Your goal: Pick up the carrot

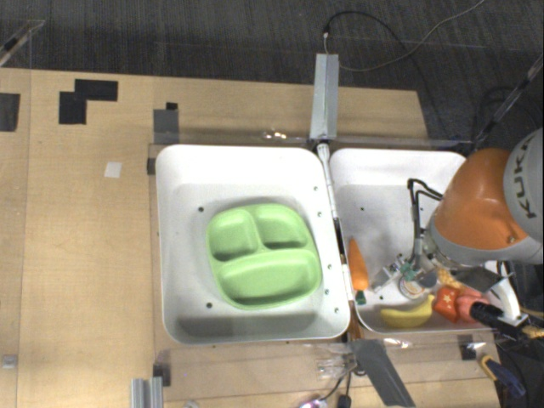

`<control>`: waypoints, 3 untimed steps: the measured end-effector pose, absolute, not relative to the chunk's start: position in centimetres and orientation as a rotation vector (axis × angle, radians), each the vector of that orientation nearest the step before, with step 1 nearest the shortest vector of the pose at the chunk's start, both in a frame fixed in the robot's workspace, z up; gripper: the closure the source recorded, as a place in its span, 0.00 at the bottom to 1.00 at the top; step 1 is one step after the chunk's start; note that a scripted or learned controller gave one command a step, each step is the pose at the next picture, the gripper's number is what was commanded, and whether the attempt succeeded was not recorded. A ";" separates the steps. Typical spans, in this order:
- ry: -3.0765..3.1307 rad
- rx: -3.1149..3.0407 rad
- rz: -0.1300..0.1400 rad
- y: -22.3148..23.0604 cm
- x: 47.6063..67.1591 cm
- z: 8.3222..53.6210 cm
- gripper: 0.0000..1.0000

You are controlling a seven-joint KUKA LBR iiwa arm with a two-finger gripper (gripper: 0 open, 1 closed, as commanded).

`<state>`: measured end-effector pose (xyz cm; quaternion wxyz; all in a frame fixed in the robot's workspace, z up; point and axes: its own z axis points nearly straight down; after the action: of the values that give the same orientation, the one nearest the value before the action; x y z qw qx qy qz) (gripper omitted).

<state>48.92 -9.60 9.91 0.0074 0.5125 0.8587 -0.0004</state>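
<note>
Hovering claw [406,272] in the right bin [374,177]
Carrot [358,264] lies just left of it; can't tell whether it's open.

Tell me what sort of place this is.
Probably a robotics lab test bench rather than a kitchen: two shallow white plastic bins bolted side by side on a wooden bench, a grey arm with an orange band, and toy food like the orange carrot.

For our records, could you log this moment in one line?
gripper: over right bin | carrot: by left wall, ungrasped | banana: near wall
</note>
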 end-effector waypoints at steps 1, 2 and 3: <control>2.838 1.330 0.007 -1.2 48.9 18.6 0.00; 2.942 1.078 0.003 -9.2 48.9 21.3 0.00; 3.027 0.806 0.002 -15.0 56.5 23.3 0.00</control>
<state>56.47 -15.04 23.32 0.0044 0.2574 0.9663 0.0005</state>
